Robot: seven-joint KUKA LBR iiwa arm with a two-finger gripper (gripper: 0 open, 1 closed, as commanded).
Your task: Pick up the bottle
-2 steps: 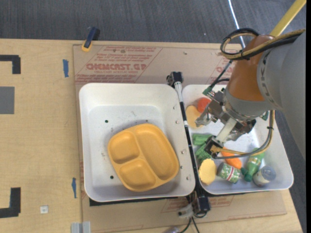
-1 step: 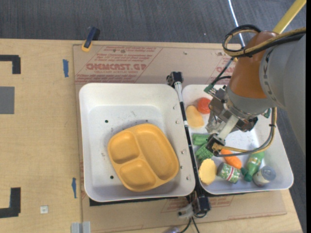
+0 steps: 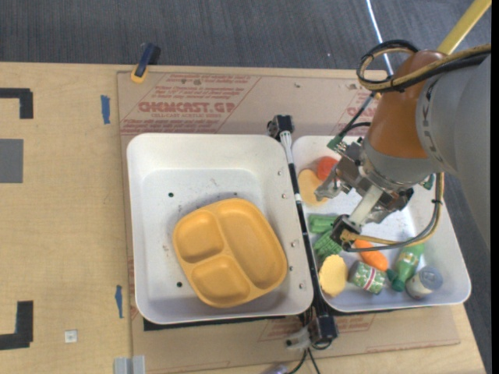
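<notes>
The bottle [image 3: 405, 265] is small and green and lies near the front right corner of the right bin [image 3: 456, 275]. It rests between an orange carrot [image 3: 368, 259] and a grey can [image 3: 422, 284]. My gripper [image 3: 341, 182] hangs over the left half of that bin, up and to the left of the bottle and well apart from it. The grey and orange wrist above it hides the bin's middle and back. Nothing shows in the gripper's grasp.
A yellow divided plate [image 3: 228, 250] lies in the left bin [image 3: 148, 170]. Around the gripper in the right bin lie a red and orange piece [image 3: 326, 166], a yellow piece [image 3: 309, 185], green pieces [image 3: 322, 234], a yellow lemon-like piece [image 3: 332, 274] and a printed can [image 3: 368, 278].
</notes>
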